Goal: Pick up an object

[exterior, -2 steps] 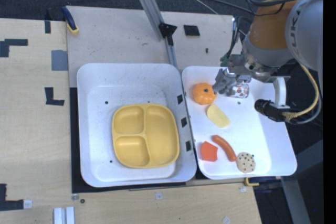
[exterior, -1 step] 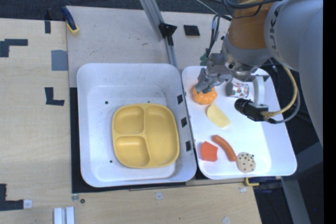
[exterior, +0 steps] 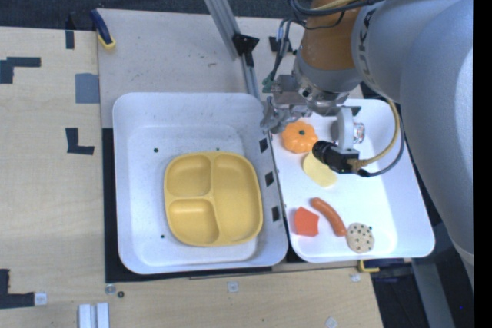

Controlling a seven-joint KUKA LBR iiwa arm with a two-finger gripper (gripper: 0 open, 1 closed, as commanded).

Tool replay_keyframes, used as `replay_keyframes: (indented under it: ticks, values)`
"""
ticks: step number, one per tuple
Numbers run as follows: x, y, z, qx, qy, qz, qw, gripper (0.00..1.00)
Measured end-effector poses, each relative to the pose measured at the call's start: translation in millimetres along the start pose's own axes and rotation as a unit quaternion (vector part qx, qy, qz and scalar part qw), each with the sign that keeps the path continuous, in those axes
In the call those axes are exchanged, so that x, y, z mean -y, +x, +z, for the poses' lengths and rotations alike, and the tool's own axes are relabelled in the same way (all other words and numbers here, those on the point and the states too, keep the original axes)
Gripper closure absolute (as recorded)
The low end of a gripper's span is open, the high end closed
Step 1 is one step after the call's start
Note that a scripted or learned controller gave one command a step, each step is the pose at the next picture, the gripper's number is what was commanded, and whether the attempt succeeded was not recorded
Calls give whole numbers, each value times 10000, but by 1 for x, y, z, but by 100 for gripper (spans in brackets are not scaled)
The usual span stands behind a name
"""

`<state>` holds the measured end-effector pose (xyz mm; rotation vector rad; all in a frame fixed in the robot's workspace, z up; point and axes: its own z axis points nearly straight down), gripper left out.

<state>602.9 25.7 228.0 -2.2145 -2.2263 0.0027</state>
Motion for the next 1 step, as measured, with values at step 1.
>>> replay_keyframes:
  ticks: [1]
  values:
    - [-17, 54, 12, -3, -2, -7, 10000, 100]
